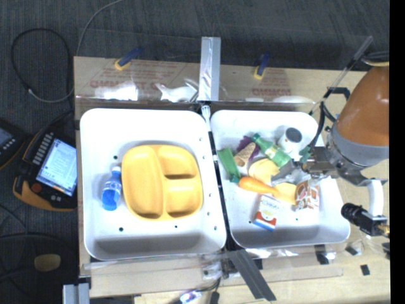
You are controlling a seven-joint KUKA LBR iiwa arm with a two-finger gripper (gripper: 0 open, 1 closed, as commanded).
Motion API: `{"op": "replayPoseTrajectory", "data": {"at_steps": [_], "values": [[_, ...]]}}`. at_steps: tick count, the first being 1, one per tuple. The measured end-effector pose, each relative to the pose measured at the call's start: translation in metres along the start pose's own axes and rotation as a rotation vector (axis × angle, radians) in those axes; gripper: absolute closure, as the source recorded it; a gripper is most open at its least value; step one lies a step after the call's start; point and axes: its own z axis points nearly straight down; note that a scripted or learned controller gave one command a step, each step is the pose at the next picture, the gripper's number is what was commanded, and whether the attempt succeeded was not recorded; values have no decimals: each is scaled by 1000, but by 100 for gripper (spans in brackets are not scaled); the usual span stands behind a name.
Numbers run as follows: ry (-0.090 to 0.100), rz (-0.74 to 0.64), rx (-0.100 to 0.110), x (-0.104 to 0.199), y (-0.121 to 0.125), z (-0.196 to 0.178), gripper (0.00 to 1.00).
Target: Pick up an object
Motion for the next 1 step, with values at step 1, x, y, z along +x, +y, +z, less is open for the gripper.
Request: {"op": "replayPoseTrajectory", "data": {"at_steps": [1], "values": [[-3, -45, -7, -21, 9, 143, 0]]}}
